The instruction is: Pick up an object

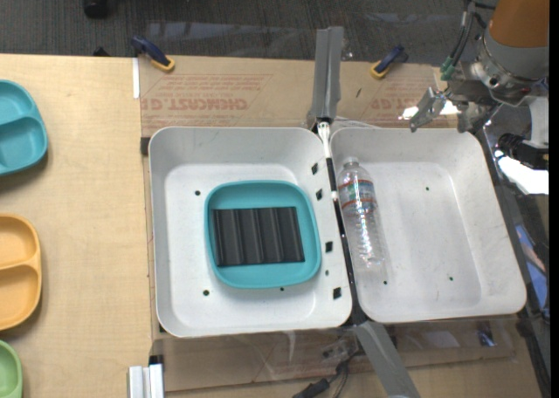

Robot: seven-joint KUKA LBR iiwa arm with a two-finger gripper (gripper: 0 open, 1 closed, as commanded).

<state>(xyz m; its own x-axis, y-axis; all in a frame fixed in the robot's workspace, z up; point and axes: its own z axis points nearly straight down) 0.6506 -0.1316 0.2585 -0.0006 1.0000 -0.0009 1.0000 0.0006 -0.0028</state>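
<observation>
**Bottle and tray lying in the bins**

A clear plastic water bottle is lying on its side along the right bin's left wall, cap pointing away. A teal tray with a dark ribbed insert is sitting flat in the left bin.

Grey arm, orange band, cabled wrist
</observation>
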